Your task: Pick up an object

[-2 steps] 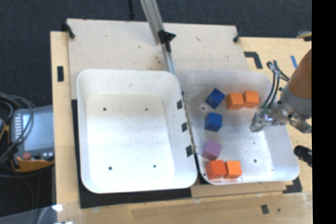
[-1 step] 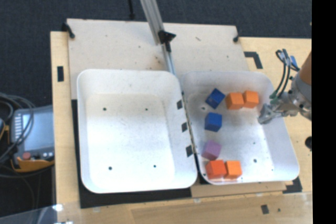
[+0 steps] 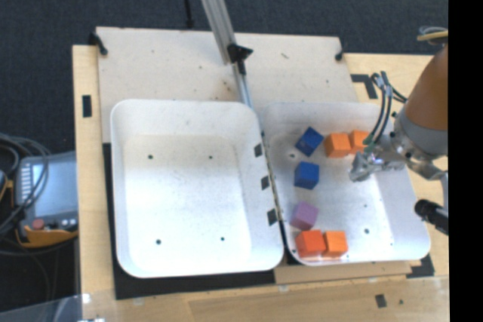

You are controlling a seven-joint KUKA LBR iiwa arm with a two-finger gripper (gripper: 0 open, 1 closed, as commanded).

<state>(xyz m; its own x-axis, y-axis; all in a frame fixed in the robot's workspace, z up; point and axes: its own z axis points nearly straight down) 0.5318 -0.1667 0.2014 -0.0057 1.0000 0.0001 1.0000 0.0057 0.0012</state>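
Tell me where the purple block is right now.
The purple block lies in the right bin, near its left wall, below the lower blue cube and just above the two orange blocks at the front edge.

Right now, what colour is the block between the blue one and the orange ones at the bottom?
Purple, a pale lilac block, seen in the camera view.

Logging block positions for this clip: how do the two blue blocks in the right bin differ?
The upper blue block sits turned like a diamond; the lower blue block sits squarer to the bin walls. The upper one lies nearer the orange blocks; the lower one nearer the purple block. Both look alike in colour and size.
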